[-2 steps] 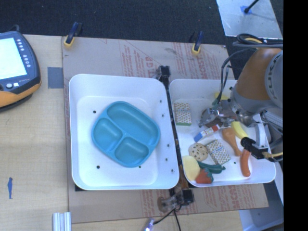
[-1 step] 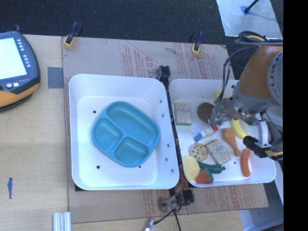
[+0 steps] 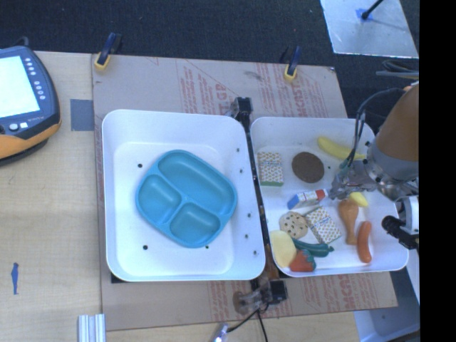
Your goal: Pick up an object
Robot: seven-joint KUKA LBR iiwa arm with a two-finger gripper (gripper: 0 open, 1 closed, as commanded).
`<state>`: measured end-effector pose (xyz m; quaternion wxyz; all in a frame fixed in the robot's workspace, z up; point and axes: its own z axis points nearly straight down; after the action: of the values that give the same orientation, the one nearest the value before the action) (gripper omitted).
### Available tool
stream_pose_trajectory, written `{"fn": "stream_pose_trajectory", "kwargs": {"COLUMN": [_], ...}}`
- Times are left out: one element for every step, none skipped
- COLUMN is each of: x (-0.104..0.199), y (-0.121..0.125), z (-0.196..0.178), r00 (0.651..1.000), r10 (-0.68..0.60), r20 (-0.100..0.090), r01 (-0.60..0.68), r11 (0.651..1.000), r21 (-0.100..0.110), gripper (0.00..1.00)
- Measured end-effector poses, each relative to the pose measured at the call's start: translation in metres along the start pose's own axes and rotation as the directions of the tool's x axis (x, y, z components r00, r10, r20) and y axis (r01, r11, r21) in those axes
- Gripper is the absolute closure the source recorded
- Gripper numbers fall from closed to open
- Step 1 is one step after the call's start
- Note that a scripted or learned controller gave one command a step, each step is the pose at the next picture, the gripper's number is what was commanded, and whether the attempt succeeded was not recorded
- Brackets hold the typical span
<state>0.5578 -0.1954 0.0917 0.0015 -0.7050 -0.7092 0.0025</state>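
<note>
here the tool (image 3: 348, 185), grip unclear, hangs amid banana (image 3: 332, 147), carrot (image 3: 348, 218) and tube (image 3: 306, 198).

I have one fixed camera, mounted above the bench (image 3: 50, 248) and tilted down at a slant. It stands back far enough to take in both white bins, left bin (image 3: 114, 191) and right bin (image 3: 385, 262), with the arm (image 3: 399, 137) entering from the right.
</note>
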Motion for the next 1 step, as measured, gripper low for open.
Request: {"fn": "stream_pose_trajectory", "kwargs": {"x": [0.0049], "y": [0.0012], "z": [-0.0002], "r00": [1.000], "r10": [-0.004], "r20": [-0.010], "r01": [0.004], "r11": [1.000], "r21": [0.001], "gripper": [0.00]}}
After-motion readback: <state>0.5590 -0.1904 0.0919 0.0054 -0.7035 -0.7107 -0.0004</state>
